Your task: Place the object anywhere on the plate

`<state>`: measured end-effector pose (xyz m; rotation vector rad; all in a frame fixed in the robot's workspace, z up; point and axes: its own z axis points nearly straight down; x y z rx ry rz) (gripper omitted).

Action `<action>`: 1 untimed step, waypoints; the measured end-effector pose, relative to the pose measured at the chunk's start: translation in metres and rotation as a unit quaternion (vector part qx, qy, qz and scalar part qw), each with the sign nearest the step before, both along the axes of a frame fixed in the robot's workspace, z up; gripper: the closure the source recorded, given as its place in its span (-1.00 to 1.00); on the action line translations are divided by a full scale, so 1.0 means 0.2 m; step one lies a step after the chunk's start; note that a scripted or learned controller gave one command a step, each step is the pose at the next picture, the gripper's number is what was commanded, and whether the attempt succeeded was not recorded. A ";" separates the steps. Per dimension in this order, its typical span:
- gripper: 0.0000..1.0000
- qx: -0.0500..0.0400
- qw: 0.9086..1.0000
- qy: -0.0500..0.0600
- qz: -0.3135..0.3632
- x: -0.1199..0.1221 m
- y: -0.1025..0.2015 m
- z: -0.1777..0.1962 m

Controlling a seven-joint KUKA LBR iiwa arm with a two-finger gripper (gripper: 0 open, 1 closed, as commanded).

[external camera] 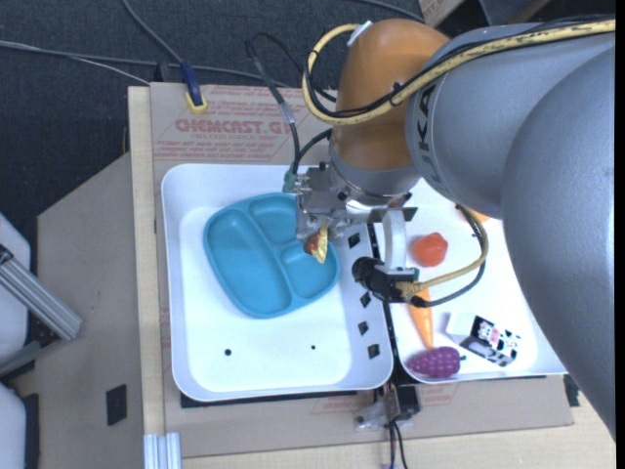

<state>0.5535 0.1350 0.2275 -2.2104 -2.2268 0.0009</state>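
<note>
Two bins are sitting side by side on the bench. A sectioned plate [262,264] is lying in the left bin [195,350]. The gripper [317,234] is hanging over the plate's right part. In the right bin [532,360], a tomato [430,250] is lying behind a carrot [422,322], with grapes [434,362] in front and a small patterned toy [490,340] to their right.

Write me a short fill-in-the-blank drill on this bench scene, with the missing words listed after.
1. The divided plate in the left bin is ____ in colour.
2. The pincer hangs above the plate's ____ edge.
3. The purple grapes lie in the ____ bin.
4. Between the pincer's fingers shows a small ____-coloured object.

Missing words: blue; right; right; gold
</note>
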 end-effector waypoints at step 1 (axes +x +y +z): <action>-1.00 -0.001 1.000 0.000 -0.003 0.00 -0.02 0.00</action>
